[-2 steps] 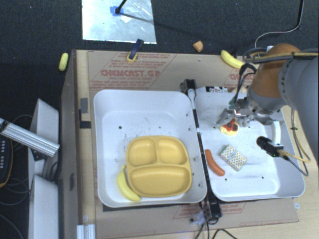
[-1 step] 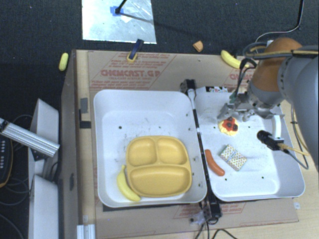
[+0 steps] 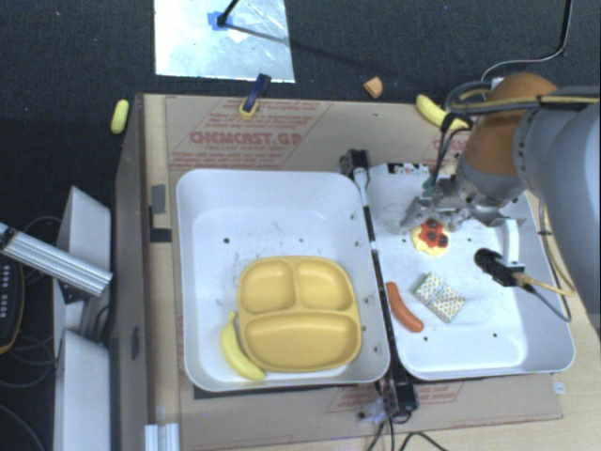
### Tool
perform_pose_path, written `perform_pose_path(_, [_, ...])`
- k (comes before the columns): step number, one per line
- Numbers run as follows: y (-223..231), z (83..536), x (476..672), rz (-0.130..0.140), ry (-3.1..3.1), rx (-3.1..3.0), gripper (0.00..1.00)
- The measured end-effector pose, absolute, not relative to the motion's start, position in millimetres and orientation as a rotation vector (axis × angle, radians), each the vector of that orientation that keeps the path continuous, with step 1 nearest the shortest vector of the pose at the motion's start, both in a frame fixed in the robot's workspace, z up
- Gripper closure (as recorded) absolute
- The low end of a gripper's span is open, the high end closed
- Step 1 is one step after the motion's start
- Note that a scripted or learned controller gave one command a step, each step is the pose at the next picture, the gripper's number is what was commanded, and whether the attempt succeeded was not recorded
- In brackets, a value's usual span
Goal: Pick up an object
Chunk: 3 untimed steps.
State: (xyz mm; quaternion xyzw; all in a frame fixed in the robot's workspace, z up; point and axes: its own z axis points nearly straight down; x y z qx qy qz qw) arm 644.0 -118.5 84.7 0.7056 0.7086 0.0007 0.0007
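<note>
The robot arm [image 3: 526,130] is reaching in from the right of the frame, over the right bin [image 3: 526,346]. Its gripper [image 3: 430,216] is hanging right above a small yellow and red toy [image 3: 431,241] near the top of that bin. I cannot tell if it is holding anything. An orange hot dog [image 3: 405,307] and a checkered block [image 3: 439,297] are lying lower down. In the left bin [image 3: 207,252], a yellow tray [image 3: 299,313] is sitting beside a banana [image 3: 237,348].
</note>
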Motion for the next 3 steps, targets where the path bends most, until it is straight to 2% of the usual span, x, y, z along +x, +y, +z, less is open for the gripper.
perform_pose_path(1, [-117, 85, 648.1, 0.004, 2.224, 2.215, 0.0])
perform_pose_path(2, [-117, 85, 635.4, 0.001, 2.222, 2.219, 0.0])
perform_pose_path(3, [-135, 85, 645.1, 0.002, 2.221, 2.218, 0.0])
